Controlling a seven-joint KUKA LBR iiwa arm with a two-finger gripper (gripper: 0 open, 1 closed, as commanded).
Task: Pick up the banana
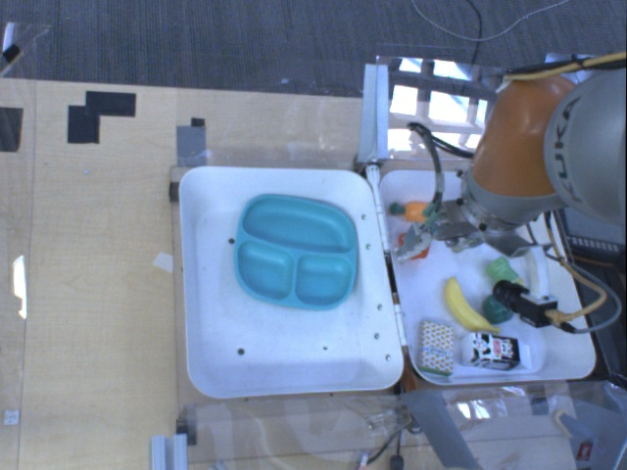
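Sitting well left of the claw, a blue divided plate lies in the left bin. The claw hangs low at the right bin's near-left wall; its state cannot be told. Nearer the camera lies the banana, ungrasped, beside a milk carton.

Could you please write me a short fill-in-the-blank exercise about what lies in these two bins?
1. The blue divided plastic plate lies in the ____ white bin.
2. The yellow curved banana lies in the ____ white bin.
3. The plate has ____ compartments.
4. The banana lies ____ the bench.

Missing words: left; right; three; flat on
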